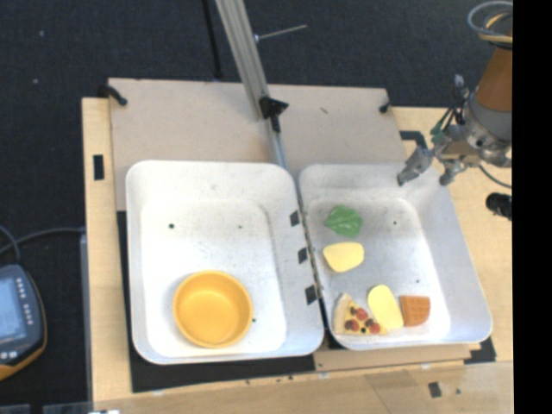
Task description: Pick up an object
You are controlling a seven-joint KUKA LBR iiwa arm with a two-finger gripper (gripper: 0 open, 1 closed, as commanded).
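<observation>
At the far left edge a small handheld device [15, 313] is seen beside the bench. The left bin [155, 188] holds a yellow bowl [213, 308], placed near its front. A metal rail [246, 59] crosses the back of the bench and ends between the two bins.

In the right bin [448, 231] the possible objects are gathered in the left and front part: a green leaf-shaped piece [343, 222], below it a pale yellow piece [343, 256], then at the front a pizza slice [356, 316], a yellow oval piece [384, 306] touching it, and an orange block [415, 310] just beside.

The gripper [428, 167] is held above the back right corner of this bin, well apart from all pieces. Its two fingers are spread and nothing is between them.

It is judged that the approach step is in hand and no object is picked yet. For the next move, the gripper should be carried forward and to the left over one piece, probably the green or the pale yellow one because they lie apart from the others, and then lowered with the fingers around it.
</observation>
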